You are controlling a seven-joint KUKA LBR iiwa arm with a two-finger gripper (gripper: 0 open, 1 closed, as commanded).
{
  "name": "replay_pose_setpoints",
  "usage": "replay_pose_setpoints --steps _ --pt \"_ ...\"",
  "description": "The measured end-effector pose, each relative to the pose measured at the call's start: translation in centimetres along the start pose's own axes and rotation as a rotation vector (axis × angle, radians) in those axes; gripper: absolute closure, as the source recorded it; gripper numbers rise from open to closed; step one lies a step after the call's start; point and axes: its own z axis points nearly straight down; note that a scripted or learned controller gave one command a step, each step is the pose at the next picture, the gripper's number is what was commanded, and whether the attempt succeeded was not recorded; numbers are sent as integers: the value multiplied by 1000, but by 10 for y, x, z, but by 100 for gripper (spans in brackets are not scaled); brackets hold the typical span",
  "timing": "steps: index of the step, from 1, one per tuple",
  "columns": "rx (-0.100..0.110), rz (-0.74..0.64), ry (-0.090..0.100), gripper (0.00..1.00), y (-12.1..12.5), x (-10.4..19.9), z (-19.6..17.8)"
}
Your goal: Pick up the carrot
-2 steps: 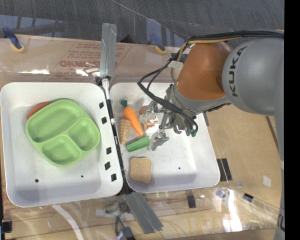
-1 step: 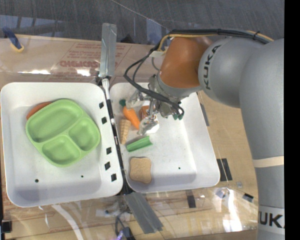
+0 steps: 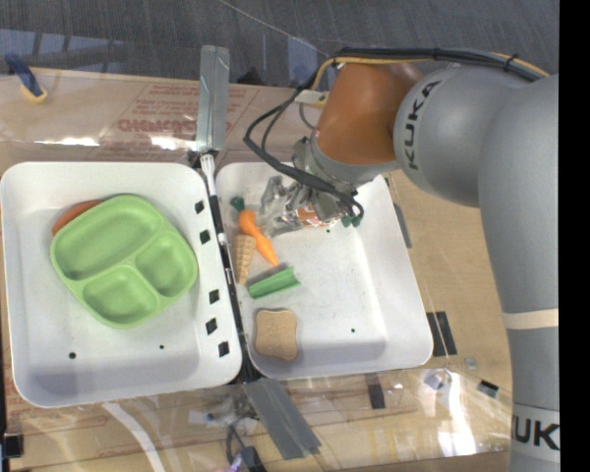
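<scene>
Gripper (image 3: 300, 209) state cannot be told as it hangs just right of the carrot (image 3: 257, 235), near the right bin's (image 3: 398, 313) upper left; a cone (image 3: 245, 260) touching the carrot could be nudged or grabbed instead.

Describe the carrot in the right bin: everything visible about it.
The small orange toy carrot, plastic by its look, with a dark green top, lies flat in the upper left part of the right shallow white bin, near the wall between the bins. Its green end points up and left, its tip down and right. A pale ribbed cone lies against its lower side. The two-finger gripper is just to its right, apart from it.
</scene>
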Motion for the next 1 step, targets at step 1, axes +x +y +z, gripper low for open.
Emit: replay_pose_setpoints --steps 1 --pt "-1 426 36 100 44 -25 -74"
